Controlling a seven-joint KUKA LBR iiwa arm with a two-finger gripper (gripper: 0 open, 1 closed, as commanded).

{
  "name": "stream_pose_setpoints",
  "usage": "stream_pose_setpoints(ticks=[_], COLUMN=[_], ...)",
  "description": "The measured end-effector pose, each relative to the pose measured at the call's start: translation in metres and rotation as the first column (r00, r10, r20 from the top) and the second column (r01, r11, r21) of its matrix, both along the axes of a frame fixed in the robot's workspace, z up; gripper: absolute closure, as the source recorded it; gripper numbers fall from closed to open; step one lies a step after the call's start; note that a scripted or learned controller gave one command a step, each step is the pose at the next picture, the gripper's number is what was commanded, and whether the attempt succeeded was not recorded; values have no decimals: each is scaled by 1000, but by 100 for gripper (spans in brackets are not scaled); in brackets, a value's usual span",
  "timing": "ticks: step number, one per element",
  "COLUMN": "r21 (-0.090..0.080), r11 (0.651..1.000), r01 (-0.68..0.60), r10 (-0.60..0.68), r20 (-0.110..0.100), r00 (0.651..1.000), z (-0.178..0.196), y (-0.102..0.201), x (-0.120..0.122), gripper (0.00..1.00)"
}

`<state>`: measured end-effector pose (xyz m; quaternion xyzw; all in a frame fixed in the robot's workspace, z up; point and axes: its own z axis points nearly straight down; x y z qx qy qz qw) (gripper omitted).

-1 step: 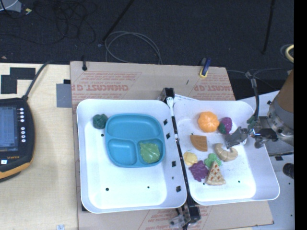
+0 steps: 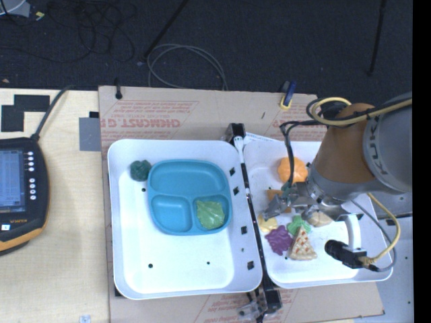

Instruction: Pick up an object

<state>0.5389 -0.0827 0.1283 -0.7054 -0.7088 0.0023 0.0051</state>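
Observation:
The right bin [image 2: 316,274] holds several toy foods. An orange fruit [image 2: 293,170] lies near its far side. A purple grape bunch [image 2: 278,239], a pizza slice [image 2: 304,246], a small green piece [image 2: 296,227] and a yellow piece [image 2: 268,224] cluster near the bin's left wall. My gripper [image 2: 286,207] hangs low over this cluster, just below the orange and above the green piece. I see nothing clearly held in it. The arm's body hides part of the bin's right side.
The left bin [image 2: 128,261] holds a blue divided plate [image 2: 182,194] with a light green leafy piece [image 2: 210,214] in its right compartment. A dark green ball [image 2: 140,170] lies at that bin's far left corner. A teach pendant [image 2: 17,187] rests at the bench's left.

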Motion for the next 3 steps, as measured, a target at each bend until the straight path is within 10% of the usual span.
stream_pose_setpoints(ticks=[2, 3], r21=[-5, -2], r11=[1000, 1000], r01=[1, 1], r10=[-1, -1], r20=[11, -1], r00=[1000, 1000], z=[-41, -32], y=[-46, -46], x=[106, 103], gripper=[0, 100])
